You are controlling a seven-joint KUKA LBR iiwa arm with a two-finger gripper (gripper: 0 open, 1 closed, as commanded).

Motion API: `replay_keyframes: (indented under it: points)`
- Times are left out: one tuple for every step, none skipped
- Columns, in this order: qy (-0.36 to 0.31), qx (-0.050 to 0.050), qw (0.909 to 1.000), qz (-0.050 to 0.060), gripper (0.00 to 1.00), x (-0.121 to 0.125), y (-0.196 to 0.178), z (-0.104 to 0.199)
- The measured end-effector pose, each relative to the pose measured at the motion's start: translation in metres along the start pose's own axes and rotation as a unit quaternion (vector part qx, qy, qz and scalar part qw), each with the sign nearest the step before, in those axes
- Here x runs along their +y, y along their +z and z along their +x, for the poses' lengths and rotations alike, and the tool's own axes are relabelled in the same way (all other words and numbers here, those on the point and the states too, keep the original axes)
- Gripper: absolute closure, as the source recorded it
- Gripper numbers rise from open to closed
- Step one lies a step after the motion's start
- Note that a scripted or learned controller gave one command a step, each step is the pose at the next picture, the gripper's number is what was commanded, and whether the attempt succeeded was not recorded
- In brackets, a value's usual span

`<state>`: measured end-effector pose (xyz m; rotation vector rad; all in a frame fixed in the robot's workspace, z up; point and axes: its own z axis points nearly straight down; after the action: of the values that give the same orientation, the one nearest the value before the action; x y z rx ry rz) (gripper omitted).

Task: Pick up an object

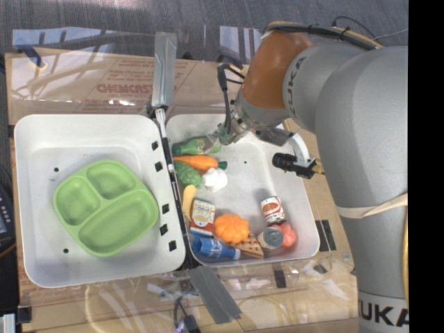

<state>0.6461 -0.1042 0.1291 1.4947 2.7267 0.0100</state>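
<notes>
We note the arm [347, 116] reaching over the right bin [302, 186], tool [227, 132] low at its far-left corner by the green bottle [193, 146]; tool state: can't tell. No obj. lifted yet; carrot [196, 162], orange pumpkin [232, 228] etc. all lie in the bin, so grasp & lift remain.

white left bin [35, 186] | light green divided plate [105, 207] | white right bin [305, 207] | orange carrot [196, 162], green top | orange pumpkin [232, 228] | white garlic [216, 180] | yellow banana [189, 200] | red-and-white labelled can [272, 210] | grey arm [361, 130], orange band [274, 68]
</notes>
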Motion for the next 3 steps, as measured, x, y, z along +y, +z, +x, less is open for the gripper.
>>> replay_keyframes:
  points:
    - [0.000,0.000,1.0000,0.000,0.00,0.000,0.001,0.000]
    - [0.064,0.003,0.9979,0.003,0.00,-0.013,0.023,0.009]
    - [0.075,0.011,0.9970,0.011,0.00,-0.030,0.035,-0.003]
